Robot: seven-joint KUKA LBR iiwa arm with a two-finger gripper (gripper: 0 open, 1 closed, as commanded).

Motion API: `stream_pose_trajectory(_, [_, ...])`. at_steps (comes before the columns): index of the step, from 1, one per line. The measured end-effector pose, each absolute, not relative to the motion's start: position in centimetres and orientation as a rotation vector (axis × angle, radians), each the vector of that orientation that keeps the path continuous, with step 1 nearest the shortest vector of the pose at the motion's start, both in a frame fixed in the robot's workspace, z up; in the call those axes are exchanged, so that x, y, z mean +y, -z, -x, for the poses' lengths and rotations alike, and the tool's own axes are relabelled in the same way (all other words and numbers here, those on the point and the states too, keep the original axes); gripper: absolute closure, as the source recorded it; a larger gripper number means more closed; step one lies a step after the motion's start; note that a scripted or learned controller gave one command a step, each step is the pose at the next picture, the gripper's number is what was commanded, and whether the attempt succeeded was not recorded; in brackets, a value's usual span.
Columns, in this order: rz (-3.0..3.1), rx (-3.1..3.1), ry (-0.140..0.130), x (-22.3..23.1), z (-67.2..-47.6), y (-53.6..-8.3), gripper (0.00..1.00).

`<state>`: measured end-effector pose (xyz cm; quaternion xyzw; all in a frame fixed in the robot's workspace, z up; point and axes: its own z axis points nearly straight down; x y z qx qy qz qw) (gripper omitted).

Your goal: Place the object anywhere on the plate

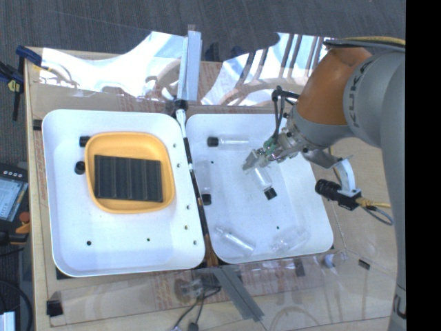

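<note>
Below, a wooden bench (103,292) is seen on a dark grey carpeted floor (103,5), with crumpled clear sheeting (138,64) lying along its far edge. Two shallow white bins are set side by side on it. In the left bin (62,240) a yellow plate (131,147) with a dark ribbed centre is placed, slightly toward the far side. The right bin (310,233) is separated from the left one by a thin dark divider (193,178). In it several clear plastic tubes are scattered: one with a black cap (227,142) lies near the far wall with its long axis running left to right, cap to the left; another clear tube with a black cap (263,183) lies just under the gripper (258,158), its long axis slanted from upper left to lower right and its cap pointing toward the near right. More clear tubes (234,240) rest by the near wall. The gripper is lowered over the middle of the right bin; whether anything is clasped cannot be told. The arm (351,95) enters from the right.
</note>
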<state>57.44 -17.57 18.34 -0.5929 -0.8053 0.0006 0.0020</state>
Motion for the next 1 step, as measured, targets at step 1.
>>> stream_pose_trajectory(1, [1.875,-2.523,0.002,-14.18,-60.22,-28.38,1.00])
